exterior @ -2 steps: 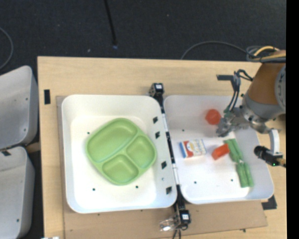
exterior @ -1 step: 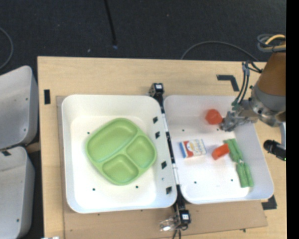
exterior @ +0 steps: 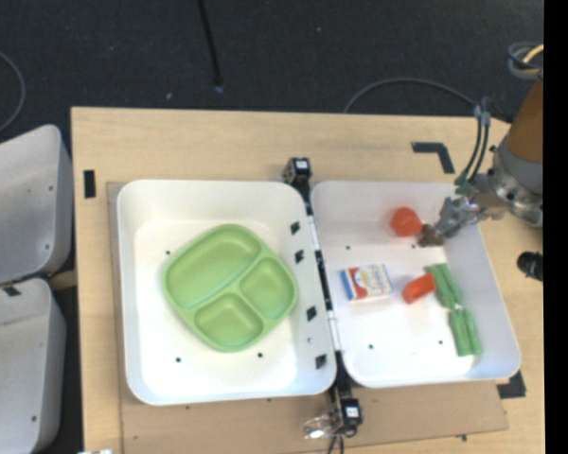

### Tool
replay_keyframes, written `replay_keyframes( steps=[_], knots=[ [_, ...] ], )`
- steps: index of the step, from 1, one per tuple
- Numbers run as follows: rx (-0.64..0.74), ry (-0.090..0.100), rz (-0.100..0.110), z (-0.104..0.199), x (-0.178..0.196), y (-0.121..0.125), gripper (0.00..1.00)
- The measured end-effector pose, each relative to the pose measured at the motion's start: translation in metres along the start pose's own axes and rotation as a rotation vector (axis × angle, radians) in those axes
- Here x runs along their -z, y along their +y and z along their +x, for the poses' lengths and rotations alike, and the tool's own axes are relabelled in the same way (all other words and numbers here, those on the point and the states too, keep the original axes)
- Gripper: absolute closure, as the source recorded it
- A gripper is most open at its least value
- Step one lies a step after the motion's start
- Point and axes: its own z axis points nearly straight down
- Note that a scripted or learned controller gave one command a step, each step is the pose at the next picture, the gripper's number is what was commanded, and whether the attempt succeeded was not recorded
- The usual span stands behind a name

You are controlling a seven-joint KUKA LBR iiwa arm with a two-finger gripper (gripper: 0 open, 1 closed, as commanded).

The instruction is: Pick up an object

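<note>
A green plate (exterior: 230,287) sits in the left bin (exterior: 133,253). In the right bin (exterior: 360,367), toward the desk's right edge, lie a card (exterior: 364,282), two orange blocks, and green sticks (exterior: 454,310). The tool (exterior: 434,235) hovers just beside the upper block (exterior: 406,221), holding nothing; its opening cannot be told. Approach seems underway; next it must straddle the block.

Orange block (exterior: 406,221), possibly rounded, loose in right bin (exterior: 360,362).

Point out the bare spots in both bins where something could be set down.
Right bin: free along the near wall, below the small carton; its far right is crowded by orange pieces, green sticks and the gripper. Left bin: only margins around the green plate.
</note>
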Motion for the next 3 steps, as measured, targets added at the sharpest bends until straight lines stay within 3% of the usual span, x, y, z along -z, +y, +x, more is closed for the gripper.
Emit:
replay_keyframes(
  steps=[3],
  knots=[
    [0.006,0.003,0.002,0.155,0.023,0.008,1.0]
  ],
)
